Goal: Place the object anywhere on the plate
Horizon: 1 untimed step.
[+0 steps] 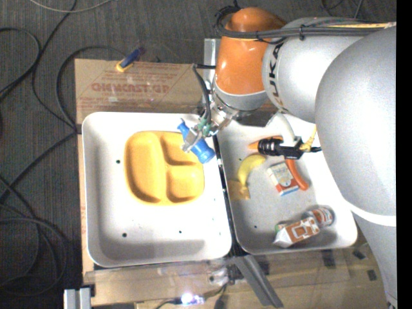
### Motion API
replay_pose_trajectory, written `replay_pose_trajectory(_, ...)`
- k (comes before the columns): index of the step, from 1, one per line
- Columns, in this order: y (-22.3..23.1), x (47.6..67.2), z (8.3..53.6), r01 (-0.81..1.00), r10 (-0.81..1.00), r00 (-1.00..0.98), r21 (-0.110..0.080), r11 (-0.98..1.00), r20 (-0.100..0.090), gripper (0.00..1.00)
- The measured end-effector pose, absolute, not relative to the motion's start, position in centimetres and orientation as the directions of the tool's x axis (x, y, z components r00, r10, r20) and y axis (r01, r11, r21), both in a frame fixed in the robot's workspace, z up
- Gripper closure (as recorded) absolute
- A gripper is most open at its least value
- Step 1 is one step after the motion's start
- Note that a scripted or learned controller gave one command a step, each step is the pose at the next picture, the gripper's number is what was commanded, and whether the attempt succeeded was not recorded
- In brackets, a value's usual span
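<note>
A large smooth grey arm (pixel 347 102) with a glossy orange band fills the upper right and reaches down toward the seam between two shallow white bins. The left bin (pixel 103 224), matte plastic with rounded corners, holds a yellow plate (pixel 154 172) with moulded compartments; bare white floor rings the plate, widest along the near side. The right bin (pixel 257 224) holds a curved yellow banana (pixel 248 167), a small printed carton (pixel 280 176), an orange-handled tool (pixel 293 172) and a brown-and-white carton (pixel 302 227) lying on its side. Brown cardboard (pixel 129 89) lies flat behind the left bin. The gripper (pixel 201 131) hangs over the plate's upper right corner, its jaws clenched on a small blue object (pixel 201 148), a stubby cylinder that sits over the plate's rim, close to the bins' shared wall.
</note>
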State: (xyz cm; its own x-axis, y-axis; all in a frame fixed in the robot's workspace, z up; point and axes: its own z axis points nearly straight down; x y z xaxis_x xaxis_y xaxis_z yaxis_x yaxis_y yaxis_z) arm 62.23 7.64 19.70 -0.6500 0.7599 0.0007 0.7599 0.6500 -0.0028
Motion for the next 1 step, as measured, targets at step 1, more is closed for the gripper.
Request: replay_pose_trajectory(1, 7.61, 62.24, 19.72, 0.760, 0.760, -0.650, -0.003, 0.650, 0.000, 0.00)
